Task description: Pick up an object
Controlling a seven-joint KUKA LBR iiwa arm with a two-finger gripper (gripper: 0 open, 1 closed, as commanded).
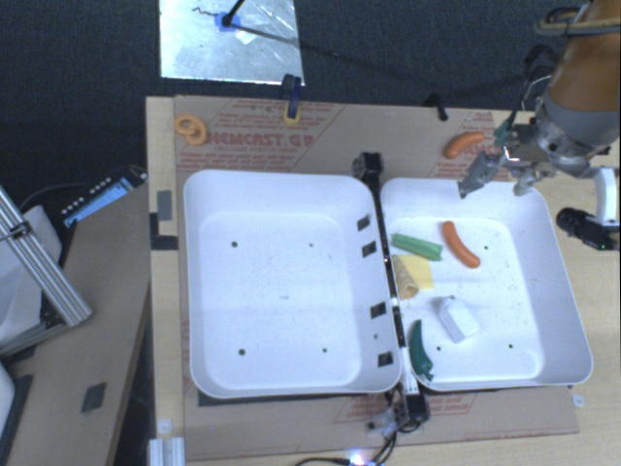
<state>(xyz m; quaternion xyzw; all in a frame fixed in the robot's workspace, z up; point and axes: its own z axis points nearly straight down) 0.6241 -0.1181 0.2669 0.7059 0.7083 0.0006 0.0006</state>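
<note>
**Camera view: my gripper open over the right bin's far edge**

Camera view from above puts my gripper (500, 175) at the far rim of the right bin (558, 289), near its right corner. My two fingers (475, 177) are spread well apart, one dark tip pointing down-left and the other at the right, and nothing sits between them. They touch no object that I can make out (whether a tip grazes the bin rim I cannot tell from this angle).

Things to pick lie lower in the right bin, apart from my fingers. An orange sausage (461, 244) lies nearest, tilted, just below my gripper. A green block (417, 247) lies to its left, with a yellow piece (410, 275) just beneath that, close to the divider between the bins. A white block (456, 318) sits toward the middle, and a dark green piece (419, 349) rests at the near left corner.

Another orange sausage (463, 145) lies outside the bin on the cardboard (388, 129), just left of my gripper. The left bin (281, 284) stands beside the right one, their edges touching.
</note>
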